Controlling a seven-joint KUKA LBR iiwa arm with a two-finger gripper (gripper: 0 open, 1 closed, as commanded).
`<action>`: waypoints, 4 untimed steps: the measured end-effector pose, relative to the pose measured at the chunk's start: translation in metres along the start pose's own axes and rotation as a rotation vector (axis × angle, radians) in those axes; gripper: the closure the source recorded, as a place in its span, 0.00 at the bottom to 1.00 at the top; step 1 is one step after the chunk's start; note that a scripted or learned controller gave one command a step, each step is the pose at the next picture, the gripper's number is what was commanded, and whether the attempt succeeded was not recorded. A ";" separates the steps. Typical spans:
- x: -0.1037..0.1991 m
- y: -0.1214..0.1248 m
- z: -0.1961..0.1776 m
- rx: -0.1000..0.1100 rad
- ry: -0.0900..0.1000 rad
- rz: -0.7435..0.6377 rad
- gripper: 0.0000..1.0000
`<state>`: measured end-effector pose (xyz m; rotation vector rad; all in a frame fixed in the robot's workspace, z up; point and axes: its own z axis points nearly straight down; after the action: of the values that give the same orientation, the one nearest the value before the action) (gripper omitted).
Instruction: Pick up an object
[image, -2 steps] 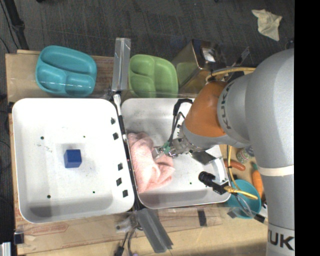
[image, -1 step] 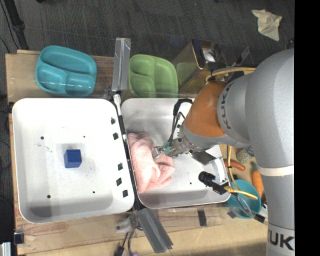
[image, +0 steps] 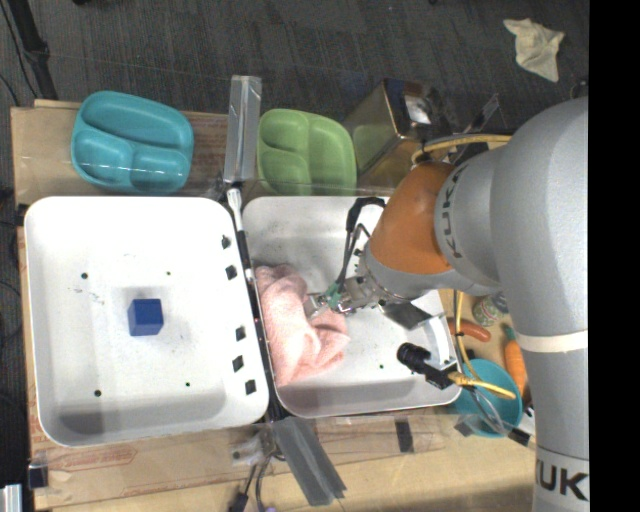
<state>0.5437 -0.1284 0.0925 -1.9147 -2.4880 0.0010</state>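
Observation:
A crumpled pink cloth (image: 296, 328) lies along the left side of the right bin (image: 300, 225). My gripper (image: 331, 300) is low in that bin, its tip at the cloth's right edge, where a fold of the fabric rises up against it. A small blue cube (image: 146, 316) rests alone on the floor of the left bin (image: 60, 240). The grey arm with its orange band covers the right part of the right bin.
A teal moulded tray (image: 132, 140) and a green moulded tray (image: 305, 150) sit beyond the bins at the back. An orange carrot-like object (image: 515, 365) and a teal bowl (image: 492, 392) lie right of the right bin. A crumpled rag (image: 534, 45) lies on the floor far right.

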 end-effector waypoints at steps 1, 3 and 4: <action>0.027 -0.019 0.000 -0.002 -0.002 -0.091 0.00; 0.041 -0.040 0.000 -0.004 -0.005 -0.116 0.00; 0.041 -0.040 0.000 -0.004 -0.005 -0.116 0.00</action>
<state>0.4941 -0.0994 0.0923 -1.7706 -2.5998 0.0006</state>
